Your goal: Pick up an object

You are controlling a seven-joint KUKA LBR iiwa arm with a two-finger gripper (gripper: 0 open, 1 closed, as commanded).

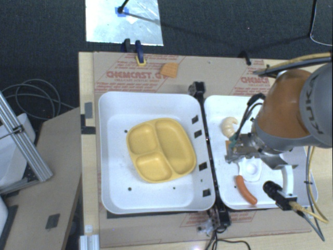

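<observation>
Setting: dark carpeted floor (41, 30) around a pale table (218, 66) printed with red lettering. On the floor beyond the table we note 1 shiny silver sheet (124, 14) with a small blue mark on it.

Item 1: left bin (112, 139), white and shallow. It holds 1 yellow tray (161, 150) with 3 compartments, lying flat and turned at a slant near the bin's middle.

Item 2: right bin (218, 108), white, set just beside the left bin, with a dark divider strip and black clips between them. In it we count 1 cream-coloured rounded object (228, 125) near the left wall, 1 orange-red sausage-shaped object (245, 190) toward the near edge, and 1 white object (251, 170) between them, partly covered by the arm.

Item 3: arm (291, 108), grey with an orange band, covering most of the right bin's right half. Its claw (238, 151) sits low over the bin, just below the cream object and above the white one. We cannot tell whether it is released or clenched, and we see nothing between its tips.

Item 4: 1 small tan piece (169, 70) and 1 blue and yellow clamp (139, 52) on the table's far edge.

Item 5: cables (31, 100) and a metal frame (21, 145) on the left, cut off by the edge.
</observation>
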